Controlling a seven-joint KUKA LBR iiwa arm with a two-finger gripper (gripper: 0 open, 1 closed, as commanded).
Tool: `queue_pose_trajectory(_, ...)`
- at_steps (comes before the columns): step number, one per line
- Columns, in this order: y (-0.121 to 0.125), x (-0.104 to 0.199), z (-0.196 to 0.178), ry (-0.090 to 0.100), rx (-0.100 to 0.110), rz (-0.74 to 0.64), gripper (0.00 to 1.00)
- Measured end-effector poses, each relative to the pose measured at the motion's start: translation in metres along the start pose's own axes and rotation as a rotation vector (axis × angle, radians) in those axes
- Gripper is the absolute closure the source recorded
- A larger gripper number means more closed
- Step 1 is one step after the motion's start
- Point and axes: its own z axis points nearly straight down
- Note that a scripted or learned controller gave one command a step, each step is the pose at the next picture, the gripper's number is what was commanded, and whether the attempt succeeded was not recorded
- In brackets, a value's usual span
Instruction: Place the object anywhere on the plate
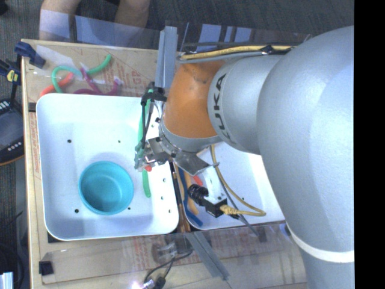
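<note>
Item 1: two shallow white plastic bins, side by side on the bench (90, 254). The left bin (54, 161) shows most of its floor bare; the right bin (264, 206) is largely covered by the arm.

Item 2: one round turquoise plate (107, 188), dish-like with a raised rim, on the left bin's floor toward its near-left part, with bare floor on all sides.

Item 3: one thin green stick-like object (146, 182) with a small red piece near its top, hanging upright at the tool, over the left bin's right side, just right of the plate and apart from it.

Item 4: one grey arm with orange band (192, 104), lettering "KUKA" readable on the housing. Its tool (147, 158) sits over the left bin's right edge; how far it is spread, and whether it grips the green object, cannot be told.

Item 5: loose coloured flexible pieces (81, 77), green, pink and red, on the bench beyond the left bin.
</note>
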Motion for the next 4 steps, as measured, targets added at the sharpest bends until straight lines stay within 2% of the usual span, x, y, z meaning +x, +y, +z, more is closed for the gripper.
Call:
queue_pose_trajectory(1, -0.0013, 0.0513, 0.0102, 0.0, -0.002, -0.002, 1.0)
queue_pose_trajectory(2, -0.0012, 0.0512, 0.01, 0.0, -0.002, -0.001, 0.0)
queue_pose_trajectory(3, -0.0006, 0.0515, 0.0004, 0.0, 0.0, -0.005, 1.0)
queue_pose_trajectory(4, -0.0006, 0.0515, 0.0004, 0.0, 0.0, -0.005, 0.0)
